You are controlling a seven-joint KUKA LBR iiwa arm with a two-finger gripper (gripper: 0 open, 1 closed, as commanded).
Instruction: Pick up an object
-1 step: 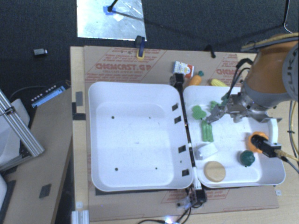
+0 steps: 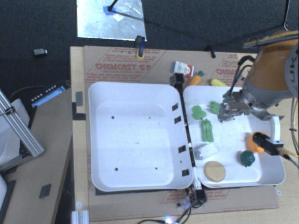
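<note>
Arm reaching in from three o'clock, pincer low over the right side of the view

The grey arm (image 2: 273, 80) enters at the three o'clock edge, its thick rounded body filling the upper right, with the orange band (image 2: 275, 55) curving across its top toward one o'clock. Dark cables (image 2: 243, 69) loop off its nine o'clock flank down to the wrist. From there the limb narrows toward nine o'clock and ends in the metallic pincer (image 2: 225, 112), angled downward and toward eight o'clock. The tips are small and blurred, so the gap between them cannot be made out.
</note>
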